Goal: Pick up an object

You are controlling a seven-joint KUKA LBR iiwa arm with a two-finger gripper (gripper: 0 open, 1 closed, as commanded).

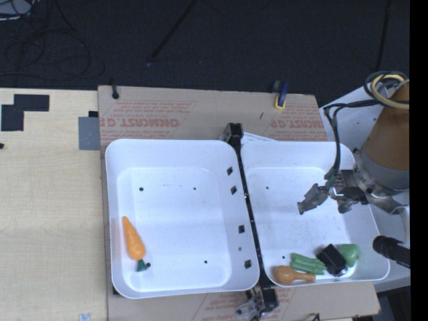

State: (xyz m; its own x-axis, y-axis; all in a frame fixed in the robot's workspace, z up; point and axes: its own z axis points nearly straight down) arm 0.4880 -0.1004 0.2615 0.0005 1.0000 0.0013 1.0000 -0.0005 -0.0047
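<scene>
My gripper (328, 202) hovers over the right part of the right bin (281, 159), its fingers spread open with nothing between them. Below it, along the bin's front wall, lie a green pod-shaped toy (306, 263), a black block (332, 259), a light green piece (348, 251) and a tan pear-shaped toy (291, 275). An orange carrot toy (133, 239) rests at the front left of the left bin (167, 151).
A black divider rail (243, 202) runs between the two bins. Both bins stand on a cardboard sheet (200, 112) with a blue-and-yellow clamp (281, 94) at its back edge. A black cylinder (394, 249) juts in at the right.
</scene>
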